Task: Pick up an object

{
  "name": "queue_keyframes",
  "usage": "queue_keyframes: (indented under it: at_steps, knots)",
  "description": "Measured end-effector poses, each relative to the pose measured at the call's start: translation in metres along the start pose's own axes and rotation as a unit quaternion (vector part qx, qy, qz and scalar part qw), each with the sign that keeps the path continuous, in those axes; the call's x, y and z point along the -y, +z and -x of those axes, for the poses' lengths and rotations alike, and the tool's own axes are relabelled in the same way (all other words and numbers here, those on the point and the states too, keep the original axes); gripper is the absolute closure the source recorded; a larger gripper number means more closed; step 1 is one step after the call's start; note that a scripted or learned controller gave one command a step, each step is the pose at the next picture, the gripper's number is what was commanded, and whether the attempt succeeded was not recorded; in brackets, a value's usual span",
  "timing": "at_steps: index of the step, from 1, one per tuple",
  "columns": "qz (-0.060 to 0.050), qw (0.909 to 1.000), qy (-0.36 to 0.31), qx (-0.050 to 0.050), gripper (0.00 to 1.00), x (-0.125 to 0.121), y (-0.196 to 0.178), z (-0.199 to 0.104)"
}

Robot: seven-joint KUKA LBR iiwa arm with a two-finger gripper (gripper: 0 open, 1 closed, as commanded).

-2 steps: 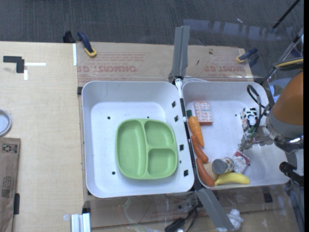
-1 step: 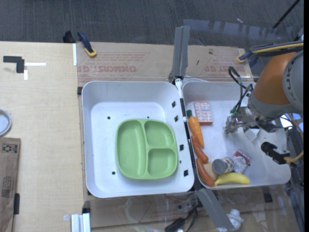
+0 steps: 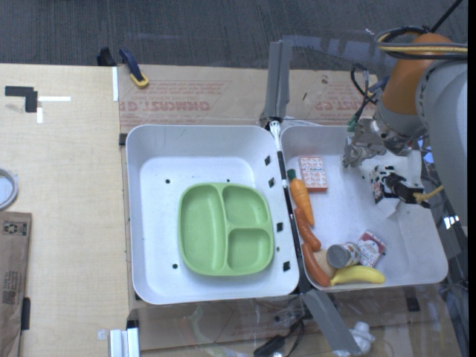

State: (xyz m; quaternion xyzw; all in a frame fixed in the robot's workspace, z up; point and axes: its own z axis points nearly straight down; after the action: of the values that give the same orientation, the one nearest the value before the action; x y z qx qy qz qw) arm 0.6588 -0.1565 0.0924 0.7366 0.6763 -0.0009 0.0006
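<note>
**Item 1. Arm.** The grey arm (image 3: 446,110) reaches in from the right side of the bench. Its orange band (image 3: 411,76) sits above the wrist, and the wrist bends downward. The gripper (image 3: 355,153) hangs over the far part of the right bin (image 3: 349,214), inside the rim. Nothing shows in its grasp. Whether it stands wide or narrow cannot be told from this angle.

**Item 2. Room around the gripper.**
- The bin's far wall lies just beyond the gripper.
- The wall shared with the left bin (image 3: 149,199) lies well off toward the view's left.
- Bare white floor spreads below the gripper and on toward the camera, as far as the heap at the near wall.

**Item 3. Objects, each placed from the gripper.**
- Small pink-and-white box (image 3: 312,174): nearest, just to the view's left and a little nearer the camera, lying flat and apart from the gripper.
- Row of orange carrots (image 3: 300,198): beyond the box, running along the shared wall toward the camera.
- Tin can (image 3: 340,256), on its side: well apart, nearer the camera.
- Crumpled packet (image 3: 370,248): touching the can on its right.
- Banana (image 3: 359,277): farthest, against the near wall beneath can and packet.
- Green divided plate (image 3: 227,229): far to the view's left, in the middle of the left bin.
</note>
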Motion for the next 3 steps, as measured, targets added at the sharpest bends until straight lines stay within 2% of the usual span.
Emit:
queue_keyframes:
  at_steps: [1,2,3]
  knots:
    - [-0.001,0.9989,-0.047,-0.001,0.0,0.121,0.001,0.05]
    - [0.0,0.9982,-0.06,-0.001,0.0,0.048,0.001,0.0]
    - [0.0,0.9927,-0.121,-0.001,0.0,0.121,0.001,-0.008]
